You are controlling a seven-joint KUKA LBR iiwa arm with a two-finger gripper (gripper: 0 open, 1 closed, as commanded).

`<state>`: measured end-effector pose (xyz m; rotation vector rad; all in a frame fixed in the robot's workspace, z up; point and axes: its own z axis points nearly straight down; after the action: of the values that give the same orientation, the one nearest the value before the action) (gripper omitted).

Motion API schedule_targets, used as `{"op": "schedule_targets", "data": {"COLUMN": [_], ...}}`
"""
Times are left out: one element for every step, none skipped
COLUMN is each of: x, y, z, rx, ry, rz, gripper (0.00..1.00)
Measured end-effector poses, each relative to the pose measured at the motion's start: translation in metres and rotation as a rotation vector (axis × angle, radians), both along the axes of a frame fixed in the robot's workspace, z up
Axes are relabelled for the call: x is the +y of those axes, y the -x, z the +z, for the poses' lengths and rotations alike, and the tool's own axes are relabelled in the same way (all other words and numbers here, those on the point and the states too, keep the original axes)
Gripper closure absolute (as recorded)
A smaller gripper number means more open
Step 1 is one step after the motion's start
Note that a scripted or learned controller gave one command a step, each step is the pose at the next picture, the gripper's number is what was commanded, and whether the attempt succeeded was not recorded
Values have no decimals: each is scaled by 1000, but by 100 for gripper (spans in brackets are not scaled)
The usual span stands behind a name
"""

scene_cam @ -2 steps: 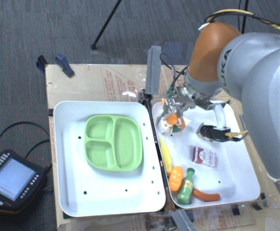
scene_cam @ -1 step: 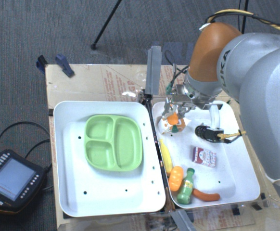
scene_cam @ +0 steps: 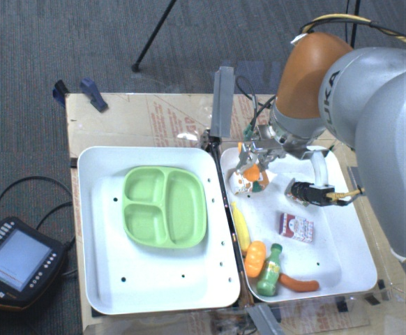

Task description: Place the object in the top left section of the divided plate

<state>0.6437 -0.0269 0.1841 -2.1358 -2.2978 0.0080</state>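
gripper [scene_cam: 254, 165] – over right bin [scene_cam: 342, 257], grip state unclear | toy [scene_cam: 248, 179] beneath – partly hidden

my arm [scene_cam: 370, 96]: cut off at the right edge
my gripper [scene_cam: 253, 165]: fingertips blurred against a white-and-orange object [scene_cam: 248, 180]

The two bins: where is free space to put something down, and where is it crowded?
Free: left bin floor in front of green divided plate; the plate's sections. Crowded: right bin, front-left corner with corn, orange vegetable, green bottle.
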Motion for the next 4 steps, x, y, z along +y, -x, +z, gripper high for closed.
{"op": "schedule_targets", "data": {"x": [-52, -55, -51, -108], "y": [4, -8, -10, -12], "z": [-65, -73, -73, -73], "rx": [-11, -17, -26, -31], "ry": [-1, -9, -11, -13], "rz": [-83, -233, -531, -521], "gripper": [100, 100, 100, 100]}}
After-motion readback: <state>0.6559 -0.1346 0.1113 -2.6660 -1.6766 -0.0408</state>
